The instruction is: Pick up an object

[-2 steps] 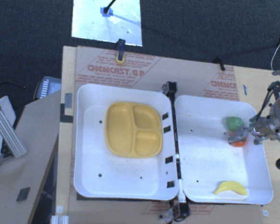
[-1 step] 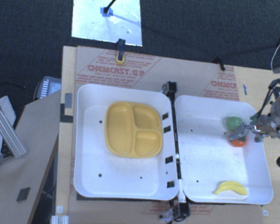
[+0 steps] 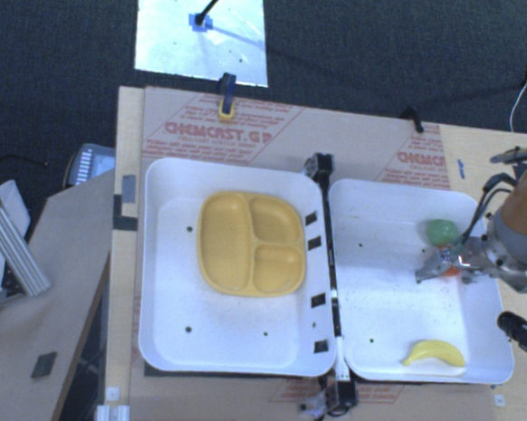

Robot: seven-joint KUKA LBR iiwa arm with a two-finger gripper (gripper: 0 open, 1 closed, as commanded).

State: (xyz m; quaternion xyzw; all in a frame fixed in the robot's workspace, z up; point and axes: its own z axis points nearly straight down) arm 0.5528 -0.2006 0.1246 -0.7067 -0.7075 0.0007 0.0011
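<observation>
In the right bin (image 3: 385, 287) lie a green round object (image 3: 442, 232) near the far right side and a yellow banana (image 3: 435, 354) near the front edge. My gripper (image 3: 437, 267) hangs low over the right bin, just below and in front of the green object, with something orange-red showing at its fingers. The arm (image 3: 526, 221) comes in from the right edge. The yellow divided plate (image 3: 250, 243) rests in the middle of the left bin (image 3: 168, 270).
A black divider with clips (image 3: 325, 255) runs between the two bins. A cardboard sheet (image 3: 251, 133) lies under the bins. A yellow clamp (image 3: 227, 102) sits at the bench's far edge, and a grey metal frame (image 3: 3, 234) stands at left.
</observation>
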